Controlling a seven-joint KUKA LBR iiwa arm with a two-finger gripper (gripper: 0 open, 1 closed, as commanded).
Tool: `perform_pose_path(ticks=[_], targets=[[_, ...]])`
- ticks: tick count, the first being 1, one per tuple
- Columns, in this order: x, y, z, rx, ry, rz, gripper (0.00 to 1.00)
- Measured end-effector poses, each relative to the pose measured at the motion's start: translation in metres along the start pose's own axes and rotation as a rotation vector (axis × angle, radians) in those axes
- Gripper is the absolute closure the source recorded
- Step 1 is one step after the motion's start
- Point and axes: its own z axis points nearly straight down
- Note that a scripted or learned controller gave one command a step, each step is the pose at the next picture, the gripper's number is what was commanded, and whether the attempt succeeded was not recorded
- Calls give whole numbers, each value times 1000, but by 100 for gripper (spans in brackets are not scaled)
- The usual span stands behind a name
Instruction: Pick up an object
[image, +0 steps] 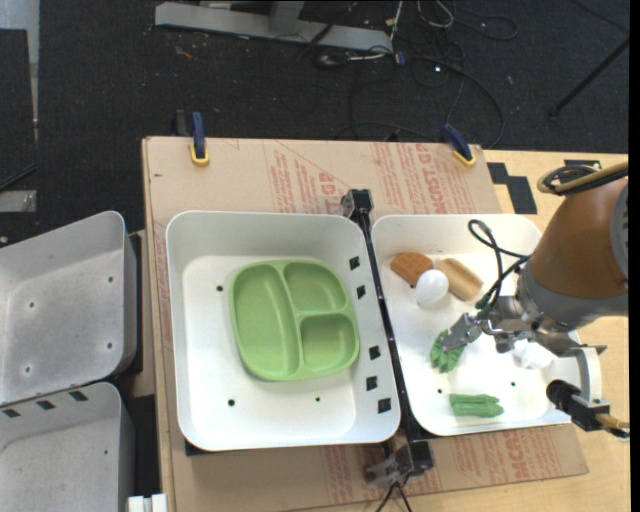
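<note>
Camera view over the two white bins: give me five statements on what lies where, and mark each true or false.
1. The light green divided plastic plate lies in the left white bin. True.
2. The round white ball lies in the left bin. False: it lies in the right white bin, between the two tan bread-like pieces.
3. The flat green bean-pod toy lies near the right bin's front edge. True.
4. The divided plate holds the leafy green toy. False: that toy lies in the right bin, at the gripper.
5. The arm's orange band hangs over the left bin. False: it is over the right bin's right side.
</note>
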Motion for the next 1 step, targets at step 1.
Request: perform_pose_path(ticks=[1], targets=[[-2,-7,62,-1,0,1,0]])
